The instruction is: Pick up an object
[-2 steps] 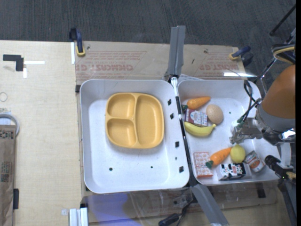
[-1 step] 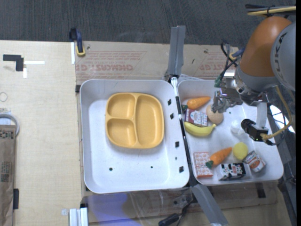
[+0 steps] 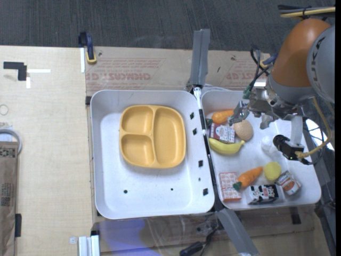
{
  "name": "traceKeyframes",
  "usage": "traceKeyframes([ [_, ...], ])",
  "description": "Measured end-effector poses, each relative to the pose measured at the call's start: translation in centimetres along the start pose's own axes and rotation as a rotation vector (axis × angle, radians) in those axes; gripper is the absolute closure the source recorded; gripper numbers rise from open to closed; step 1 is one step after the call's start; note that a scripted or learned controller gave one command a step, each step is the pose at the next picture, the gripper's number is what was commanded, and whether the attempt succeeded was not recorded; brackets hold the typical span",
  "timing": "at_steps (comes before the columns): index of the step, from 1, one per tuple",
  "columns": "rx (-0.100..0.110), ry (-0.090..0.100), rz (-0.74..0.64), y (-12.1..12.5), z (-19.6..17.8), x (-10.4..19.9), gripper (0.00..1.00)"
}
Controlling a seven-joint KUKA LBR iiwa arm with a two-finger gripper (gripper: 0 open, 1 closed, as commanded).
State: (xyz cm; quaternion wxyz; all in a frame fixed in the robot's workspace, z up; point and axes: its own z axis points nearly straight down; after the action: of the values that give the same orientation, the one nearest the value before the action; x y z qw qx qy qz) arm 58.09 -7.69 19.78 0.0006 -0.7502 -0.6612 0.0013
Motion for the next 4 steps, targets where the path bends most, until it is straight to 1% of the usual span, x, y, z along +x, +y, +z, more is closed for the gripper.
traceKeyframes([
  [1,0.002,0.001,-0.083,-5.4,8.4,-2.3,0.0],
  [2,-0.015,-0.001,-0.425,-9.5,10.3,-3.4,0.0],
  [3,-0.003,0.001,-0.234,-8.9,10.6,-11.9,0.0],
  [4,-0.004,0.0,-0.571,-8.7,0.8,-12.2,0.0],
])
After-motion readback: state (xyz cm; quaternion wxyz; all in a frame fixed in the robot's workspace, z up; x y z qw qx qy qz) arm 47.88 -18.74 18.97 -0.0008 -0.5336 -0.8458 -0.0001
